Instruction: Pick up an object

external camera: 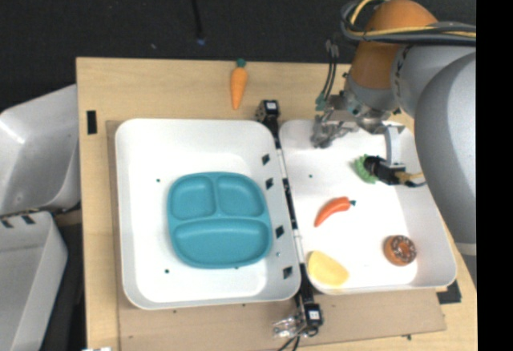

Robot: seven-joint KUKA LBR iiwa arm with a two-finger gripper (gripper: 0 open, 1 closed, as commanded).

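Chili pepper (333,210), centre of right bin (425,261): light, smooth, probably slippery, best pinched across thick middle; gripper (325,133) hovering upper frame, opening impossible to tell, nothing visibly held.

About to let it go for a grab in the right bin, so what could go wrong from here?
1. The gripper sits at the right bin's far corner, close to the wall and the divider clips, and may strike them going down.
2. The green item lies against the arm's hardware, so it could get knocked aside.
3. The yellow piece hugs the near rim, leaving little finger room.
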